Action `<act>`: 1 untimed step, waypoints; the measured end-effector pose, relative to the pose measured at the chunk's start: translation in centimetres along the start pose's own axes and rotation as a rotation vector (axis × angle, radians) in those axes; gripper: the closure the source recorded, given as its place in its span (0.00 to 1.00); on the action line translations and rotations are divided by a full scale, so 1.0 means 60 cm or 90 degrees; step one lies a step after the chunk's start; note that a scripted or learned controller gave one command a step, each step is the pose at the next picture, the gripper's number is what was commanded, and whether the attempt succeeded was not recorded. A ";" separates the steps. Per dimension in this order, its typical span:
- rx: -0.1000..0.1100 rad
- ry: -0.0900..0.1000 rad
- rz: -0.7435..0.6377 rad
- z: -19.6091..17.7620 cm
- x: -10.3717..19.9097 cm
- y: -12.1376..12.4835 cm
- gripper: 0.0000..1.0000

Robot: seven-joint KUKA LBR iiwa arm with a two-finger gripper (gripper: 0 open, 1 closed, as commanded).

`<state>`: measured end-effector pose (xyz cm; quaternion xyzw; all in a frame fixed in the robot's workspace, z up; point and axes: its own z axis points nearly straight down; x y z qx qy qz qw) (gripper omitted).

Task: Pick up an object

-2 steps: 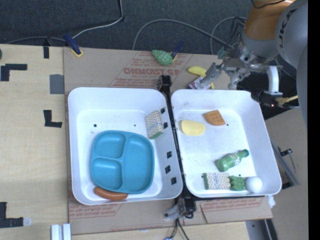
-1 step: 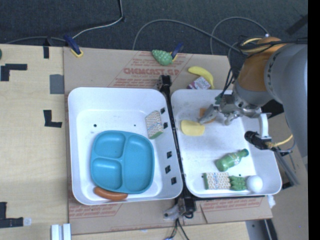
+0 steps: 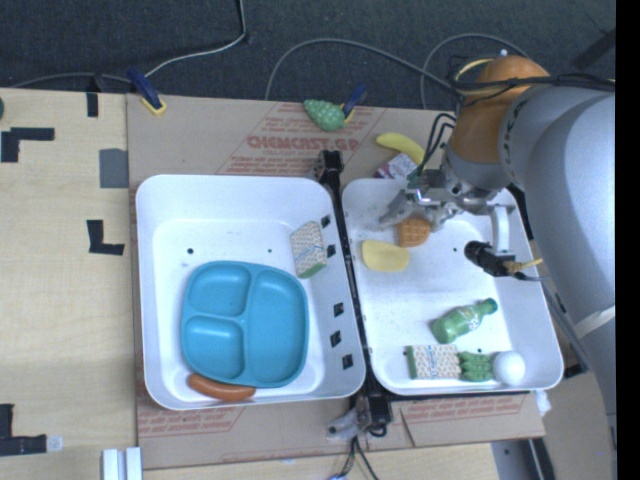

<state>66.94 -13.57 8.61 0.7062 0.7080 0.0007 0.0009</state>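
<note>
**Pincer low over the orange piece in the right bin**

The arm (image 3: 560, 168) reaches in from the right, orange band up top, and its pincer (image 3: 418, 208) is down in the upper part of the right bin (image 3: 520, 298). Its metal fingers look splayed, but whether they are spread or closed on anything, I cannot tell from this angle. Just beneath the tips sits a small orange-brown object (image 3: 413, 232), touching or nearly touching the pincer. Just beside that, lower left, lies a pale yellow piece (image 3: 385, 256).

Further down the same bin: a green bottle (image 3: 463, 321) lying tilted, and along the bottom wall a patterned packet (image 3: 433, 361), a green lumpy item (image 3: 477, 367) and a white ball (image 3: 510, 367) in a row.

Over in the left bin (image 3: 160, 268), a blue divided plate (image 3: 245, 323) takes the middle, an orange sausage shape (image 3: 220, 388) lies at its lower edge, and a small boxy packet (image 3: 310, 247) leans near the divider.

On the counter (image 3: 60, 268) behind the bins rest a yellow banana (image 3: 400, 146) and a green item (image 3: 325, 114).
</note>
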 end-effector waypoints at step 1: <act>0.000 0.000 0.000 -0.016 0.001 0.000 1.00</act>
